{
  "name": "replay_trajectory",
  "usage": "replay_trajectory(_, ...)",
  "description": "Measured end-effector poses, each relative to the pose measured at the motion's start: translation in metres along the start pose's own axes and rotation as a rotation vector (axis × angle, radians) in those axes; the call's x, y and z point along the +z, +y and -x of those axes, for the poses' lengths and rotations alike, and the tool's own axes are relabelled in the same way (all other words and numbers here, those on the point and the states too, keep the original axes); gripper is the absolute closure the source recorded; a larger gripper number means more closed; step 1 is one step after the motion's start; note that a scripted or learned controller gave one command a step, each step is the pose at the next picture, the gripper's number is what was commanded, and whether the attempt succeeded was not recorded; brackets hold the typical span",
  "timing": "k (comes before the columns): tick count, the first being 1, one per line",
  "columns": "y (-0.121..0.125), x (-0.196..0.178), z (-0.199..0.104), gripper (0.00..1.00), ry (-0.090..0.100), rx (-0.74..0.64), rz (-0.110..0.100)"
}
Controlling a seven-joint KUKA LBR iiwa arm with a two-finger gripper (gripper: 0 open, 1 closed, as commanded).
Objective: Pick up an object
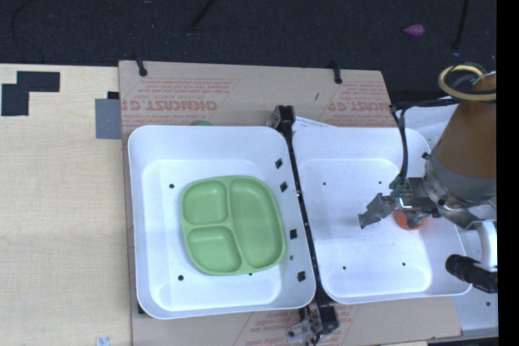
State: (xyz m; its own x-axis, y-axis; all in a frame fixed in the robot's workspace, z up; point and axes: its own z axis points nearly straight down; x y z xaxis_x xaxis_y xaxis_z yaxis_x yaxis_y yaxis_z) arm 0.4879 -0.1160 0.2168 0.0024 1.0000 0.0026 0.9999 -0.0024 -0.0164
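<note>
Down in the right bin (357, 279) we see the gripper (388, 211), low over the white floor near that bin's right side, with the arm (470, 150) — grey with an orange band above the wrist — coming in from the right edge of the view. Just beside the gripper, toward the arm, sits a small red-orange object (408, 220); it lies against the dark metal parts of the wrist, and we cannot tell whether it is touching the fingers or merely lying under them. We also cannot tell how wide the gripper stands, since its dark fingers blur together from this angle.

Across the divider, the left bin (154, 288) holds a green compartment plate (233, 224) lying flat near its middle, with three sections facing up — well apart from the gripper. Both bins rest on a sheet of cardboard (243, 93) on the pale wooden counter (57, 215). A black cable (400, 146) runs down from the upper right toward the wrist.
</note>
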Motion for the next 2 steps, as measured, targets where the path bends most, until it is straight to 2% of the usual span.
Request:
replay_trajectory(1, 0.002, -0.006, 0.0, 0.0, -0.001, -0.002, 0.012)
replay_trajectory(2, 0.002, 0.058, -0.001, 0.0, 0.0, -0.002, 0.007)
